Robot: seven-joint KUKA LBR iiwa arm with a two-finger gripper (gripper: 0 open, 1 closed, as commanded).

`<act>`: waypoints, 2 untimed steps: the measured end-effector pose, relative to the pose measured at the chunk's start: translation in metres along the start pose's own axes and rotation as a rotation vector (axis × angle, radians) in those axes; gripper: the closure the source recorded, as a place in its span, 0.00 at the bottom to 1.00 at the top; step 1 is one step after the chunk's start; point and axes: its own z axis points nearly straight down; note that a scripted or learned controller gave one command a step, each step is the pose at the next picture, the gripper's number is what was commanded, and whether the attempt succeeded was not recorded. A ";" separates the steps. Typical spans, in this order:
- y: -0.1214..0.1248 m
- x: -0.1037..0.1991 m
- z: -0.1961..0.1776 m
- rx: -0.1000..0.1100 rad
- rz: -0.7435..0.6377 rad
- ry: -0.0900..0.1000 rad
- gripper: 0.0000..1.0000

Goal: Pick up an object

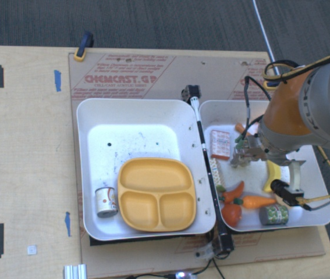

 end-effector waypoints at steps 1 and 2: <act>0.000 0.000 0.001 0.001 0.000 0.000 0.00; -0.068 0.002 0.000 0.001 0.001 0.001 0.00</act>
